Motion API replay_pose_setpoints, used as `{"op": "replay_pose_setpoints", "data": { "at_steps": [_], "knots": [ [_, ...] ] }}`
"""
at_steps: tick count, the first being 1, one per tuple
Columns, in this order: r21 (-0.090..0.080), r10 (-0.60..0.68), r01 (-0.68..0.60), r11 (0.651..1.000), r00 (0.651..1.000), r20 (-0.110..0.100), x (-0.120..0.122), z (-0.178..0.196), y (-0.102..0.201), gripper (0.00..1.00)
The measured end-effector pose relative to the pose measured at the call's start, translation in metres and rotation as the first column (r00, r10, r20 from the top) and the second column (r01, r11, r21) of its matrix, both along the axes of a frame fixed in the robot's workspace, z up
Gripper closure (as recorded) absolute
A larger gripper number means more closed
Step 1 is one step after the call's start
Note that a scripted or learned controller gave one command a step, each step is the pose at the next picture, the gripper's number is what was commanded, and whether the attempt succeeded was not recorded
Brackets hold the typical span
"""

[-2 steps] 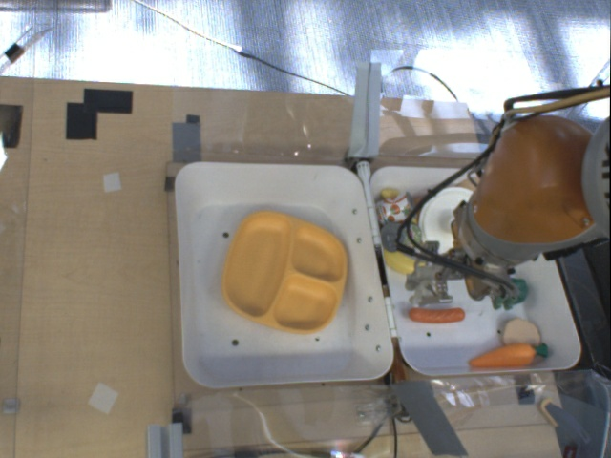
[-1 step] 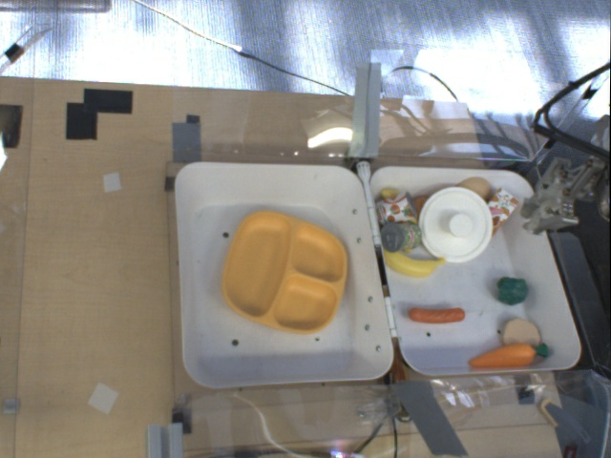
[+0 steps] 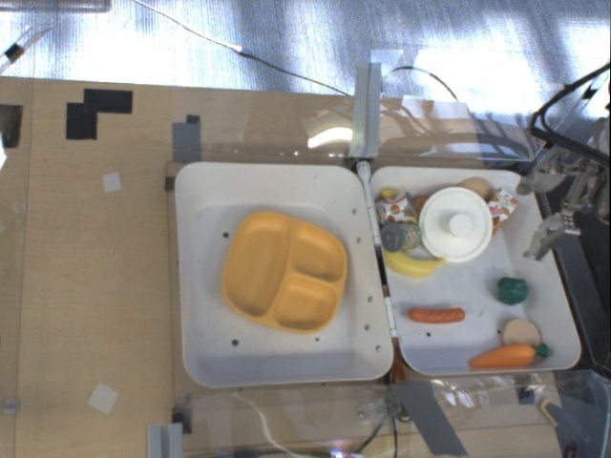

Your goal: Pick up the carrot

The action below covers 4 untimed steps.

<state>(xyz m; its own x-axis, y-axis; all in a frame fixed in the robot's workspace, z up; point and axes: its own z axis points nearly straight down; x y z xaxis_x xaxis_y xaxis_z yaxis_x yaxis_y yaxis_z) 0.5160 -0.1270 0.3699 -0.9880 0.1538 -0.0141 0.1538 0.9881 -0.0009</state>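
1. One small orange toy carrot with a green stub (image 3: 506,356) lies at the right white bin's (image 3: 573,343) near edge, just beside a tan round piece (image 3: 520,331).
2. It looks light, stiff, smooth plastic; mid-body across its width seems safest.
3. Whether the two-finger gripper (image 3: 554,222) is released or clenched, I cannot tell.

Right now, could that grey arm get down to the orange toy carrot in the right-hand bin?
Probably yes. The orange toy carrot lies in the open near the front edge of the right white bin, nothing on top of it. Only a small beige round piece sits close behind it. The pincer hovers at the bin's right rim.
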Motion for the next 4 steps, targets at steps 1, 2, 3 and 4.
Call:
{"op": "replay_pose_setpoints", "data": {
  "at_steps": [1, 2, 3, 4],
  "knots": [
    [0.004, -0.125, 0.125, 0.992, 0.992, -0.015, -0.013, -0.126, 0.018, 0.00],
    [0.004, -0.252, 0.252, 0.968, 0.968, -0.005, -0.027, -0.136, -0.006, 0.00],
    [0.007, -0.485, 0.485, 0.875, 0.875, -0.008, -0.027, -0.163, 0.049, 0.00],
    [0.007, -0.618, 0.618, 0.786, 0.786, -0.010, -0.027, -0.185, 0.085, 0.00]
  ]
}}
